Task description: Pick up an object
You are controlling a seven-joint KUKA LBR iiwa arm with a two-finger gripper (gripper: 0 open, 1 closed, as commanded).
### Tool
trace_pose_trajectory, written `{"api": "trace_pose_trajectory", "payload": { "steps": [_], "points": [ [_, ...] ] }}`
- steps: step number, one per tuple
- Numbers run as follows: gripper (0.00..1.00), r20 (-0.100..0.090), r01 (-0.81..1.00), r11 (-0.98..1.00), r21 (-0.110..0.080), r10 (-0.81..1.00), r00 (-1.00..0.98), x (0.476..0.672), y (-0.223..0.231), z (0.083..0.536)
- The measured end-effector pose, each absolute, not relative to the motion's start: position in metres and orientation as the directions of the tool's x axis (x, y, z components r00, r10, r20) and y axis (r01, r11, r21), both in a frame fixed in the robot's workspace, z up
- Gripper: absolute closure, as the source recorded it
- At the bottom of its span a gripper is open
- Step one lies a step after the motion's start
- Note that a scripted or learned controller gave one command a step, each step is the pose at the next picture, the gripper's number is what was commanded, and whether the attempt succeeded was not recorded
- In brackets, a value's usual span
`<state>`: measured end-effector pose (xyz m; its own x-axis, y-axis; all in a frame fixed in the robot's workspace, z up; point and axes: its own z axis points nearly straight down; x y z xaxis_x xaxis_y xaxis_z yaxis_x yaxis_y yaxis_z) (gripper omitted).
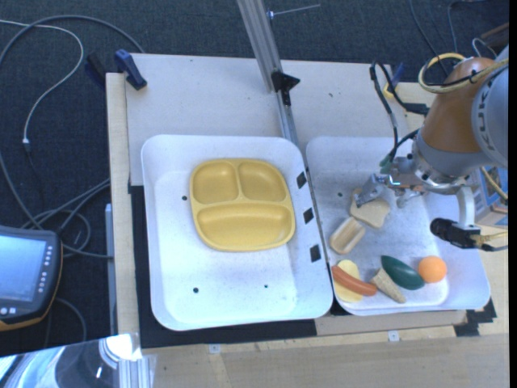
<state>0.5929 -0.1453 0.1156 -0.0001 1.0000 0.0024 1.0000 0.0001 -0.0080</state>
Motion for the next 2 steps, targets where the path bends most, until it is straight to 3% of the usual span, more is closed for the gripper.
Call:
{"api": "trace_pose_trajectory", "payload": {
  "steps": [1,2],
  "points": [
    [1.0,0.001,1.0,0.001,0.001,1.0,-0.001,0.596,-0.145,0.13],
    [1.0,-0.002,1.0,0.001,0.008,1.0,-0.001,0.593,-0.144,0.194]
  ]
}}
